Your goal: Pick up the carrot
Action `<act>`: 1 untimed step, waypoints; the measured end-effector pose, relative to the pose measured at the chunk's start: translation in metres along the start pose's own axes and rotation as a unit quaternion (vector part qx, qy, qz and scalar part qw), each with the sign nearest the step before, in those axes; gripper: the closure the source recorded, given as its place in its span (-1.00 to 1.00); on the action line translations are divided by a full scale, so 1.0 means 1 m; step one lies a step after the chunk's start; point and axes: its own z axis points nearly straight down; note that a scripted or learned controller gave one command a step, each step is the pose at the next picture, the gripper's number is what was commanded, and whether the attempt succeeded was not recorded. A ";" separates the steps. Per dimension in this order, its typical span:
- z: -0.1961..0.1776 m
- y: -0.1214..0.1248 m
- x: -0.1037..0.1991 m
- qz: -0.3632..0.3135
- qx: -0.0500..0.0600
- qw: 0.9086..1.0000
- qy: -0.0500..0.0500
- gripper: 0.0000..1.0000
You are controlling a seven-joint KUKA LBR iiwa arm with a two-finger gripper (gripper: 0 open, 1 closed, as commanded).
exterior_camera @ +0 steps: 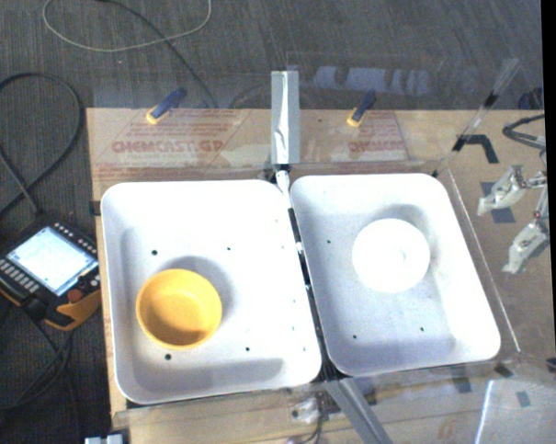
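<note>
In the left bin (116,269), near its front left corner, you see a yellow bowl (179,308) sitting upright. In the right bin (466,282), a round white plate (391,255) lies flat near the middle, a bit toward the back edge. The two bins touch side by side on the bench (118,145). You cannot tell how the gripper stands or where the carrot lies.

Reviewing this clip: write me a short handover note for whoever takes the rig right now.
Left bin: a yellow bowl near its front left.
Right bin: a white plate near the middle.
Done: nothing that I can see; no carrot is lifted.
Left: find the carrot, which I cannot make out in either bin, then grasp and lift it.
</note>
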 end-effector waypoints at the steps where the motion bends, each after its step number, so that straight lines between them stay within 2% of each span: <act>1: -0.083 -0.002 -0.076 -0.165 -0.001 0.986 -0.001 -1.00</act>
